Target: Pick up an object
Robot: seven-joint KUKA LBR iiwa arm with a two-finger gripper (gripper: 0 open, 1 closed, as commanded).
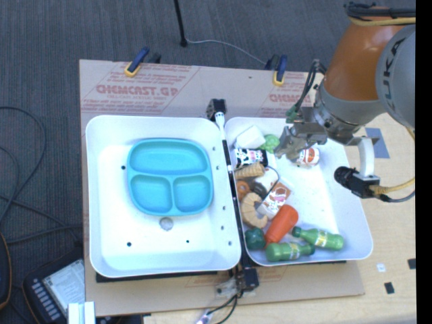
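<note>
tool [291,144] hovering over right bin [351,211] back half; can't tell if open or shut tbh; nearest pick looks like small red-white can [308,156], just beside tool toward bin's right edge; carrot [281,223] way nearer front edge; tray [170,176] in left bin

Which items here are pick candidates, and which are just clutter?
Job:
gripper
right bin
carrot
two green bottles
pretzel
white piece

Lying about:
left bin
blue divided tray
clamps
cardboard base
</note>
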